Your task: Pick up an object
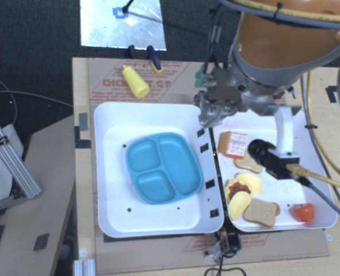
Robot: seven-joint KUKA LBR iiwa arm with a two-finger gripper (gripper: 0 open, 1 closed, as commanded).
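Hand (211, 118) over the bins' shared rim (211, 154); grip state cannot be told

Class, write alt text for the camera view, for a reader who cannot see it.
A grey and orange arm reaches in from the right, its gripper above the divide between two white bins. The left bin holds a blue tray; the right bin holds toy food, including bread and a tomato. A yellow bottle lies behind the bins.

We see red printed lettering on the cardboard sheet (175, 73) under the bins, at twelve o'clock from the left bin (109, 131), but cannot read it for certain.
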